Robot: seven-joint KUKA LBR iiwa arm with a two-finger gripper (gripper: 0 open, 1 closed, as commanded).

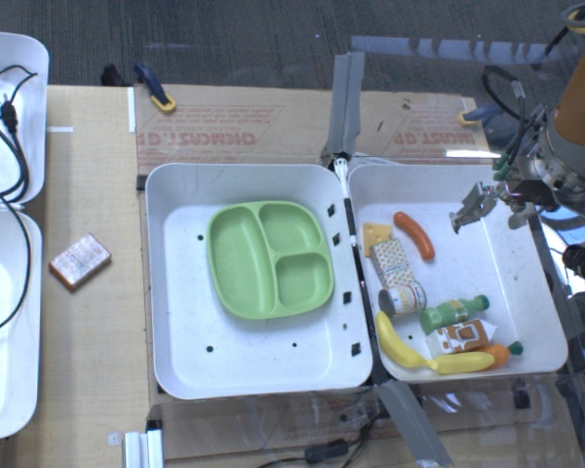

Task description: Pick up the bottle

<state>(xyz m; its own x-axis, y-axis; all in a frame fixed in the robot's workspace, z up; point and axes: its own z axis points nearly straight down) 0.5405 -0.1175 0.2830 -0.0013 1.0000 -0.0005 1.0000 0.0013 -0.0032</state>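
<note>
The green bottle (453,312) lies on its side in the right bin (526,261), near the front, with its cap pointing right. It rests between a patterned can (397,273) and a small juice carton (460,337). My gripper (492,211) hangs over the back right part of that bin, well behind and to the right of the bottle. Its fingers are open with nothing between them.
A yellow banana (424,356) curves along the right bin's front, with an orange carrot (503,352) by it. A sausage (414,234) and a cheese wedge (375,234) lie at the back. The left bin (175,291) holds a green divided plate (270,258).
</note>
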